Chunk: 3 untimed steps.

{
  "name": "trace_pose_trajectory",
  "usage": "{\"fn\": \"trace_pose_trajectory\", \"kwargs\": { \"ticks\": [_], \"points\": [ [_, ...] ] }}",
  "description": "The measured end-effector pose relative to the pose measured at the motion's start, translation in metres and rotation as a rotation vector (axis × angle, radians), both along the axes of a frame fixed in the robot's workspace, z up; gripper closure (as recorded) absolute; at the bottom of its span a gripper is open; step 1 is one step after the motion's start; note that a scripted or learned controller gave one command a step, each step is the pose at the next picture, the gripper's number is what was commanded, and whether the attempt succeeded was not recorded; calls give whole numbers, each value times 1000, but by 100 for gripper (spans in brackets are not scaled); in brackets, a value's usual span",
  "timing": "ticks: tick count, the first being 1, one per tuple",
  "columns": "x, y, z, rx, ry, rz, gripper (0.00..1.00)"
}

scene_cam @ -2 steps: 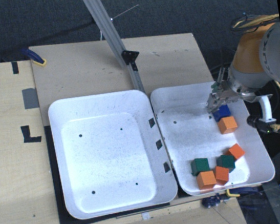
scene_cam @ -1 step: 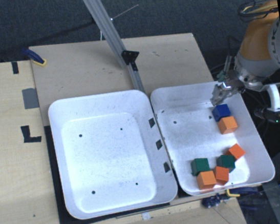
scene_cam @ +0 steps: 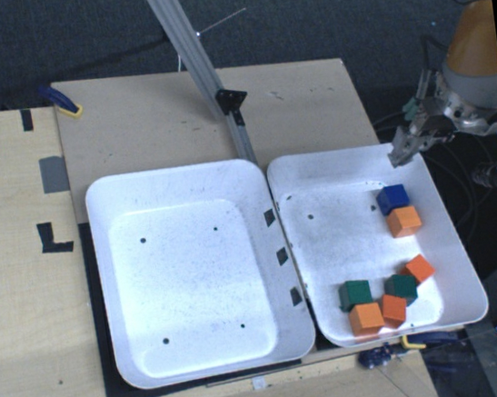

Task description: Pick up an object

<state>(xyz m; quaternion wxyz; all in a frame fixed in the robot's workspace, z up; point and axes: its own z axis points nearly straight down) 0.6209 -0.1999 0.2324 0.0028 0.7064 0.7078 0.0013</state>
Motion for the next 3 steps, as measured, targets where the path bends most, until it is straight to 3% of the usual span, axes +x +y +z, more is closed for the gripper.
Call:
{"fn": "trace_pose_trajectory", "kwargs": {
  "ticks": [1, 3],
  "points": [
    [0, 0, 6, 2, 5, 0, 100],
    [-2, 107, 2, 3, 8, 5, 100]
  ]
}}
